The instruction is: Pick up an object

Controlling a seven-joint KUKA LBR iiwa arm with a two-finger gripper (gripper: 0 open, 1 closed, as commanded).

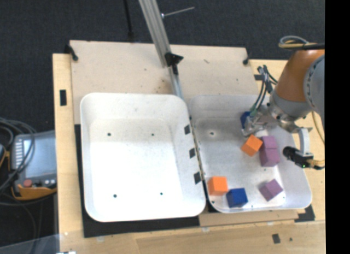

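Arm [298,83] slanting down over right bin [219,116]

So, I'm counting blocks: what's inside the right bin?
In the right bin: two orange blocks, two purple blocks, one blue block. The tool covers whatever lies beneath it.

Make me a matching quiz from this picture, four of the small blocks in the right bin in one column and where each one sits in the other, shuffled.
Column one:
1. orange cube tilted on a corner
2. flat-lying orange cube
3. dark blue cube
4. smaller purple cube

Column two:
A. at the bin's near edge, just right of an orange block
B. just under the gripper, touching the larger purple block
C. by the wall shared with the left bin
D. alone toward the bin's near right corner

Pairs: 1-B, 2-C, 3-A, 4-D
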